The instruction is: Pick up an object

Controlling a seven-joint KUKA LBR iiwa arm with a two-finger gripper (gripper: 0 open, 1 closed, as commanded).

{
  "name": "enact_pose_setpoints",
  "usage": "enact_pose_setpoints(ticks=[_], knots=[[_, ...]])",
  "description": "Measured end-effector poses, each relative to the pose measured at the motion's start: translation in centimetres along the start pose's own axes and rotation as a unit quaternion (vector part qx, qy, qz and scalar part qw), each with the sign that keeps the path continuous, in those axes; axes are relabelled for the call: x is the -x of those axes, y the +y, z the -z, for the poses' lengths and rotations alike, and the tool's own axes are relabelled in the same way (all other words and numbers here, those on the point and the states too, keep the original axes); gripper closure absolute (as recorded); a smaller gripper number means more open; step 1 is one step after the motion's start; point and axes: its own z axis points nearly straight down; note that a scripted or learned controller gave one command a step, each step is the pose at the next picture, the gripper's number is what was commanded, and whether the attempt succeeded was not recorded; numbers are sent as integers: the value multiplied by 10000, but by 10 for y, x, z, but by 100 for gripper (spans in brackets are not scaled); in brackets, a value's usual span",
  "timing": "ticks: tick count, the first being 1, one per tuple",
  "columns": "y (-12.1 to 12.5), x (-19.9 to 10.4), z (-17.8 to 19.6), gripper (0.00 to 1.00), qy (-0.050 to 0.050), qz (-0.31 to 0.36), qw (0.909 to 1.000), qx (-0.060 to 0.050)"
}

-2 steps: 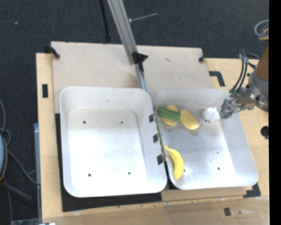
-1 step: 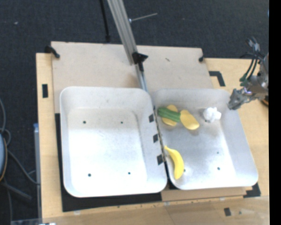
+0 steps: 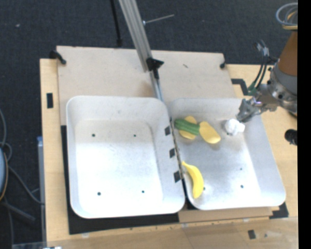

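The claw (image 3: 247, 109) hangs over the far right edge of the right bin (image 3: 259, 191); its state cannot be told. The nearest object, a small white ball (image 3: 233, 126), lies just beside it, toward the bin's centre and slightly nearer the camera

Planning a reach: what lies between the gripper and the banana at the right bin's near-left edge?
In the camera view, only bare bin floor lies between gripper and banana.
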Motion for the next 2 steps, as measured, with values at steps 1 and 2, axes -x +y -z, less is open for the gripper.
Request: enact_pose_setpoints(ticks=[1, 2], knots=[[14, -59, -10, 100, 6, 6, 10000, -7], [25, -108, -25, 100, 7, 2, 10000, -17]])
